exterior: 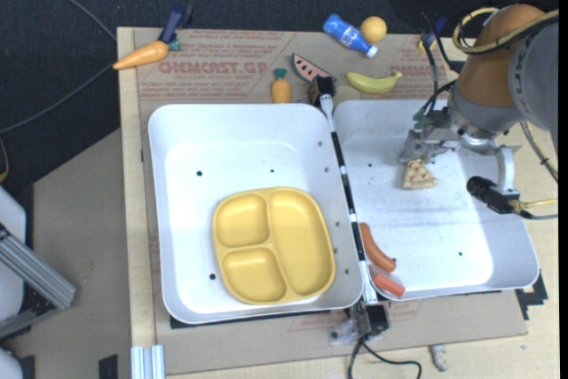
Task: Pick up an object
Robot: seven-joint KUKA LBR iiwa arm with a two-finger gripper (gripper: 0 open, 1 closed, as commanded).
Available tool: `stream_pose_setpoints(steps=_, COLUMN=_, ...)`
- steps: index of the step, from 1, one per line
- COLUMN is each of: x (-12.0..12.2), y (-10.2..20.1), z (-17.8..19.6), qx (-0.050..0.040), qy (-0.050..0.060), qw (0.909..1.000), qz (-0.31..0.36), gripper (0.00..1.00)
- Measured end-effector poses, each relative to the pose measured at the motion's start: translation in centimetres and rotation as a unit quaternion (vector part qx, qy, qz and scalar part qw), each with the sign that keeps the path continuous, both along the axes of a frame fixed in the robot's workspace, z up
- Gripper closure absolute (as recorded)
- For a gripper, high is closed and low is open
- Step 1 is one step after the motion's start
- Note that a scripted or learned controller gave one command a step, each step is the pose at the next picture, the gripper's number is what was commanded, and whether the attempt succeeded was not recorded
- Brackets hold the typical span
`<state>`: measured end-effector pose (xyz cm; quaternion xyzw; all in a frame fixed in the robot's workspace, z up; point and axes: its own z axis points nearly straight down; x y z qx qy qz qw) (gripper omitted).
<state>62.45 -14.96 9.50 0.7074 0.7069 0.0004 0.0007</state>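
Nearest my camera, one yellow divided plate (272,243) lies in the left bin (177,146). Two sausages (379,250) lie at the near left edge of the right bin (497,262). One pizza slice (418,174) sits toward that bin's far side, with my gripper (424,146) low just above it; contact I cannot tell, nor its grip state. Behind the bins I count one banana (373,82), one bottle (348,35), one orange (374,28), one watermelon slice (306,67), two carrots (142,56).
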Motion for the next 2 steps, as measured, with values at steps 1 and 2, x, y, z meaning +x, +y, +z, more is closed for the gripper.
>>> stream_pose_setpoints(steps=1, x=-1.4, y=5.4, z=-1.0, qx=0.0008, qy=0.001, qw=1.0000, qz=0.001, gripper=1.00)
stream_pose_setpoints(steps=2, x=-5.4, y=12.3, z=9.0, qx=0.0007, qy=0.000, qw=1.0000, qz=0.001, gripper=1.00)
